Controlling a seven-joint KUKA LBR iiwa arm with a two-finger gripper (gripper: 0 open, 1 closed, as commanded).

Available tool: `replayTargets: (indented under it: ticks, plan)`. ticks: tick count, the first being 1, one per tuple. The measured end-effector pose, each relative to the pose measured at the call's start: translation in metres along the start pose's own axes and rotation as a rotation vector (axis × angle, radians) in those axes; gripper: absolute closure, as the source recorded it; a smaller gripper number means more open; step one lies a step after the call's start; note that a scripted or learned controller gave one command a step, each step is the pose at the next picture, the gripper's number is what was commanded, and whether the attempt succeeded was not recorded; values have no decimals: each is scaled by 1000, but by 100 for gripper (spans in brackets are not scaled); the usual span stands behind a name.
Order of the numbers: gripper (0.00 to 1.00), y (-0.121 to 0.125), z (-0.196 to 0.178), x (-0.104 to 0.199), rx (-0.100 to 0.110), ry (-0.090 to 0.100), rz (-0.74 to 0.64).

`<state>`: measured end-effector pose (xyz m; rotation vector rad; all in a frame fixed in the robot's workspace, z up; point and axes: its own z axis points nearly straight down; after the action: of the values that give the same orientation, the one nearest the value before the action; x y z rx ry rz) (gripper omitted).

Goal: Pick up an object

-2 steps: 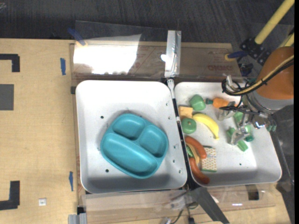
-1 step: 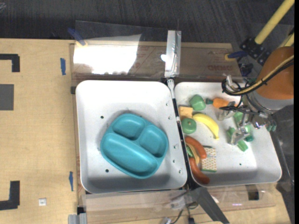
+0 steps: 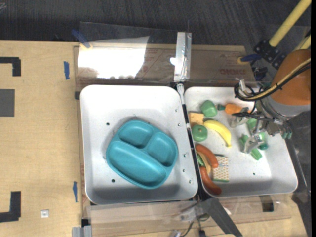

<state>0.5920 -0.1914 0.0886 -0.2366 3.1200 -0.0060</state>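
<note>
The right bin [image 3: 276, 179] holds several toy foods. A yellow banana [image 3: 219, 131] lies near its middle, with a green apple [image 3: 199, 132] to its left and a green pepper [image 3: 209, 108] behind it. An orange carrot [image 3: 233, 109] lies at the back. A red sausage [image 3: 207, 155] and a speckled packet [image 3: 221, 168] sit at the front left. My gripper [image 3: 253, 138] hangs low over the right half of this bin, its green-tipped fingers [image 3: 256, 154] spread apart with nothing between them. It is right of the banana and apart from it.
The left bin [image 3: 98, 102] carries a teal divided plate [image 3: 142, 152]. A metal divider [image 3: 182, 58] and clear sheet stand behind the bins. The arm's orange band [image 3: 296, 78] and cables crowd the right bin's back right corner. Wooden bench lies to the left.
</note>
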Motion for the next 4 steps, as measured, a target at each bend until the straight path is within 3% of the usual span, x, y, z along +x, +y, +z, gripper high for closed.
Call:
replayTargets:
  ticks: [1,2,3,4]
  plan:
    - [100,0,-14,-5,4,-14,0]
    - [0,0,-13,-4,3,-13,0]
    - [0,0,-13,-4,3,-13,0]
    - [0,-4,1,-38,-3,5,-100]
